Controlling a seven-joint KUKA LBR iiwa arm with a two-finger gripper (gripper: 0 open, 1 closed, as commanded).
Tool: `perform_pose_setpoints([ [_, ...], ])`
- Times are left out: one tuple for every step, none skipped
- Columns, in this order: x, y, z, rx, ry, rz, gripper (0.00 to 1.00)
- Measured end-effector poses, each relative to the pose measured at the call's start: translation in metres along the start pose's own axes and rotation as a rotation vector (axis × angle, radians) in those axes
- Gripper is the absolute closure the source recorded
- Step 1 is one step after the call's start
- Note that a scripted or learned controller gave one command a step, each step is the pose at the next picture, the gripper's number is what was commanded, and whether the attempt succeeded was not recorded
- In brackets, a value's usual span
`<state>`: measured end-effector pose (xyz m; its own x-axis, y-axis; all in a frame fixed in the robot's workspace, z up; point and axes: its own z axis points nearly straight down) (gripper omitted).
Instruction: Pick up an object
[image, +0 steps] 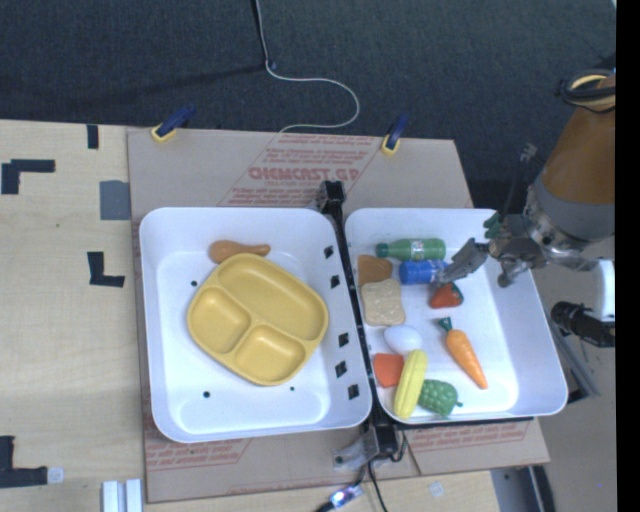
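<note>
The gripper (487, 262) hangs over the right bin (525, 345), fingers spread, nothing between them, just beside a strawberry (446, 295). That bin also holds a green bottle (412, 248), a carrot (465, 357), bread (382, 302), an egg (403, 339), corn (410, 382) and broccoli (437, 397). In the left bin (170, 390) a yellow tray (257, 317) lies beside a drumstick (238, 250).

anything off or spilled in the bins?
Nothing spilled or damaged. The toy food sits loose inside the right bin; the yellow tray lies skewed in the left bin, a drumstick beside it.
</note>
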<state>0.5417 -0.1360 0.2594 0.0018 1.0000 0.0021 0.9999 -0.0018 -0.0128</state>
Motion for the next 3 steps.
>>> perform_pose_setpoints([
  [0.000, 0.002, -0.006, -0.011, -0.002, -0.003, 0.00],
  [0.008, -0.002, 0.056, -0.005, -0.001, -0.003, 0.00],
  [0.015, 0.002, 0.117, -0.005, -0.001, -0.003, 0.00],
])
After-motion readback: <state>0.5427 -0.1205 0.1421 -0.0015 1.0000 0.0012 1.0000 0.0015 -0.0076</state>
